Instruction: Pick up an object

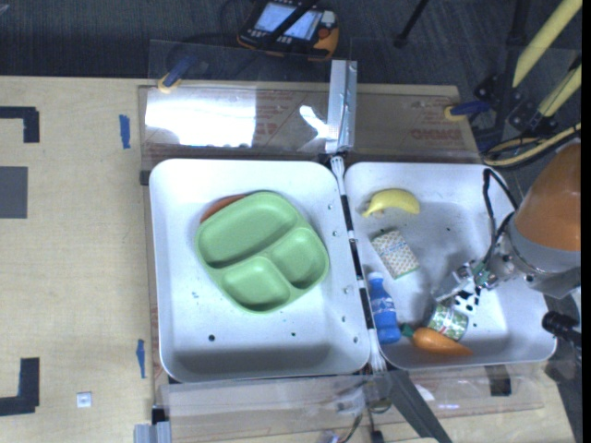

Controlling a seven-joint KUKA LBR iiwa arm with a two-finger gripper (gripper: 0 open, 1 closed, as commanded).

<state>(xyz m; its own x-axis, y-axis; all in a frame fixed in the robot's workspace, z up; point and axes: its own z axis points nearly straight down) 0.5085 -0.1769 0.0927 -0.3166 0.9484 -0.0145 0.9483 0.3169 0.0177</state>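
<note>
Camera view, left to right: a green divided plate (263, 250) lies in the left bin (175, 275); in the right bin (517, 335) a blue bottle (381, 307) lies along the 9 o'clock wall, a banana (391, 201) at 11, a speckled sponge (394, 251) below it. A carrot (438, 340) and a crumpled can (450, 320) crowd at 6 o'clock. The gripper (471, 284) hovers just at the can's 1 o'clock; how it is set I cannot tell. The risk, I judge: the carrot, touching the can, could deflect a grasp.
</note>
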